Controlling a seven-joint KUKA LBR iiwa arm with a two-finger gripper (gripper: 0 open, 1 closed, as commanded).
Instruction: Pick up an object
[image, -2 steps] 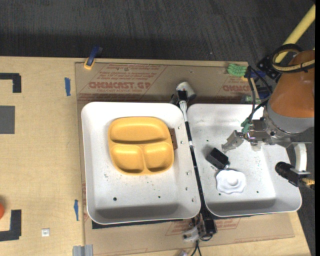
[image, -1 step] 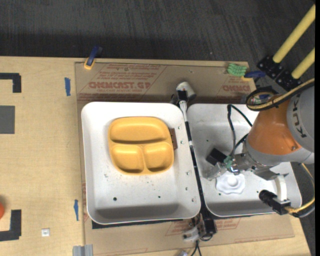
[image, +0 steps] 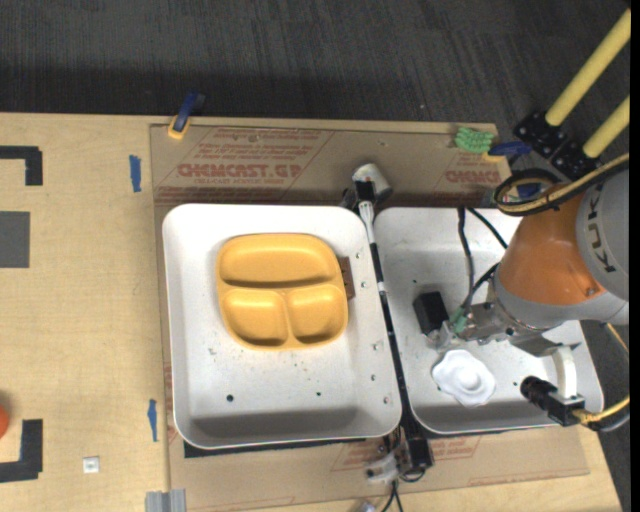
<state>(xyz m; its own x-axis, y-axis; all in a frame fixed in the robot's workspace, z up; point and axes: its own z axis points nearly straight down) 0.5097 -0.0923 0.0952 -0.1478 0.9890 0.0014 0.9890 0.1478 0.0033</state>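
Arm reaching into the right bin, over one white object

From the camera view, two white bins are sitting side by side on the worktop (image: 80, 300). The left bin (image: 190, 400) is holding one yellow three-compartment tray (image: 283, 288), lying flat near its middle. The right bin (image: 420, 240) is holding one white round object (image: 463, 378) near its front edge. The arm (image: 545, 265) is reaching in from the right, its orange band sitting above the wrist, and the end effector (image: 440, 322) is hanging just above and beside the white object; whether it is clenched or released cannot be told, and nothing is visibly sitting in its grasp. One dark block on it is pointing toward the bin floor.
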